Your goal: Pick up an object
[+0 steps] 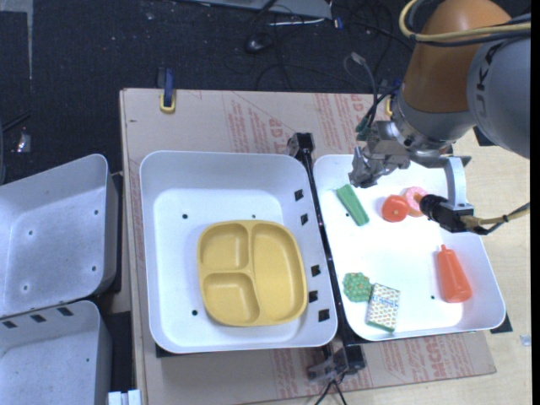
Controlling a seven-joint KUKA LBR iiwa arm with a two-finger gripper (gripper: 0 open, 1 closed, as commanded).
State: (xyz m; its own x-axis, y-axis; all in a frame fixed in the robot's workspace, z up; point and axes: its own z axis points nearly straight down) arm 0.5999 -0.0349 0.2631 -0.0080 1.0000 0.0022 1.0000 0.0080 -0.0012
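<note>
Green flat bar (pixel 353 205) lies slantwise, long axis running upper-left to lower-right; gripper (pixel 364 175) above its upper end, finger state unclear.

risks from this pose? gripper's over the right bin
1. The gripper hangs at the upper end of the green block, so a grasp could catch just its tip and slip off.
2. The block lies near the right bin's left wall, so a descent may clip it.

Grey KUKA arm with orange band (pixel 451 32): enters from right, bent downward over the right bin's far-left corner. Two-finger gripper (pixel 364 175): dark, pointing down, low over that corner, nothing visibly gripped.
</note>
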